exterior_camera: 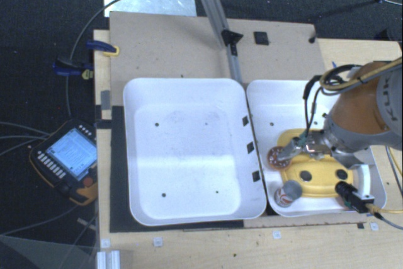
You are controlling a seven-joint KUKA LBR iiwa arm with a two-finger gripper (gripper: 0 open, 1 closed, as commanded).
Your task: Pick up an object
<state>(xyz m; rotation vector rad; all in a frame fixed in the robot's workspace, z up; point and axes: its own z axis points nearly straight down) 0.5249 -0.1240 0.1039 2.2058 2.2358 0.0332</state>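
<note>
no writing can be read anywhere; the lit screen of the teach pendant (66,157), lying on the dark floor at nine o'clock of the bench, is only a pale blue blur inside an orange and black casing. the bench top is bare brown board (182,50), matt and flat, with a small black square (261,38) at its twelve o'clock edge and blue and yellow clamps (101,47) at ten o'clock. two shallow white bins of smooth, rounded plastic sit side by side, joined by black clips along the shared edge. the left bin (186,148) shows a bare floor with a few small dark dots. the right bin (271,110) holds a flat yellow plastic piece (318,179) with dark round holes, a reddish-brown ring-shaped object (276,157) touching its nine o'clock side, and a small grey round object (288,191) at the bin's seven o'clock corner. the arm, grey with an orange band, reaches over this bin from three o'clock, and its gripper (302,148) hangs above the yellow piece, just beside the ring. how far the jaws are parted cannot be told, nor whether anything lies between them.
</note>
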